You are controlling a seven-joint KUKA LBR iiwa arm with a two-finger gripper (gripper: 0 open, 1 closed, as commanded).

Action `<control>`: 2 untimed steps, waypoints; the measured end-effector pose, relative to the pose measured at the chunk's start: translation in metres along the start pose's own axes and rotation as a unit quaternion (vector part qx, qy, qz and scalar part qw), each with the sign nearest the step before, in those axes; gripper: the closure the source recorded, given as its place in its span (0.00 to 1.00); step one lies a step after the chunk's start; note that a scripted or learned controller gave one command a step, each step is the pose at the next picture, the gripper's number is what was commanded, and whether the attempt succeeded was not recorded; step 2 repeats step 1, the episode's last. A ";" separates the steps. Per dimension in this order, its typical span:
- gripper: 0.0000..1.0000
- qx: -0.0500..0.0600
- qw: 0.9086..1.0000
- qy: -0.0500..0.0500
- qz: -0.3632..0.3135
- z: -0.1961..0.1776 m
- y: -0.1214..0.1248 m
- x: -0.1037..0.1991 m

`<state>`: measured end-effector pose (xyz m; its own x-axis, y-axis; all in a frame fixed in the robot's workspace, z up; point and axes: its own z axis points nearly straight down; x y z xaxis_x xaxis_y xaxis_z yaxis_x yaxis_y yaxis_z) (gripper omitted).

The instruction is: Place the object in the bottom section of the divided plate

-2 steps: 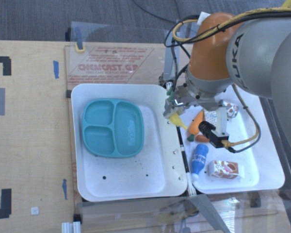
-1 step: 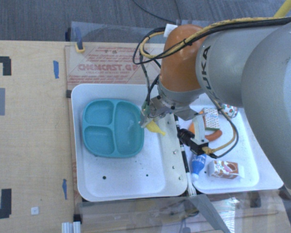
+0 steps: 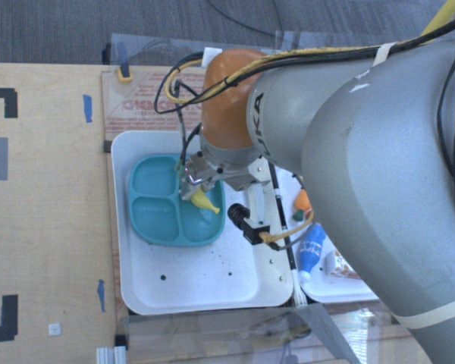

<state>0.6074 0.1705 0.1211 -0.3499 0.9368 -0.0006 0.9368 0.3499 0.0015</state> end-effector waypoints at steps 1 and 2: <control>0.00 0.000 1.000 -0.002 0.001 -0.002 0.000 -0.003; 0.00 0.000 1.000 -0.002 0.001 -0.002 0.000 -0.003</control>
